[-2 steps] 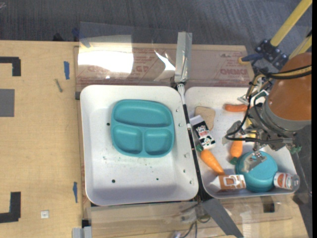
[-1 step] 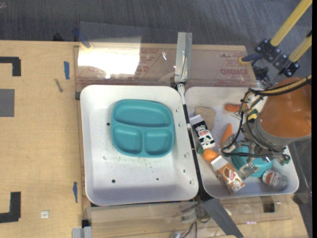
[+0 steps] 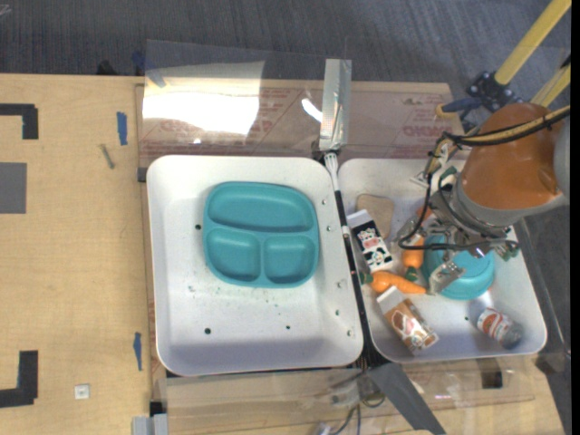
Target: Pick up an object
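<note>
Your hand hangs low at centre right of the frame, over the teal bowl and carrot, probably lining up a grab; you cannot tell its grip.

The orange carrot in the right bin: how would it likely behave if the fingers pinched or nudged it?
The carrot looks like a smooth toy, so probably stiff and light. Its tapered, rounded shape suggests it may roll or squirt out of a pinch. It lies close against the blue bowl and a small bottle, so a nudge would likely shift those too.
</note>
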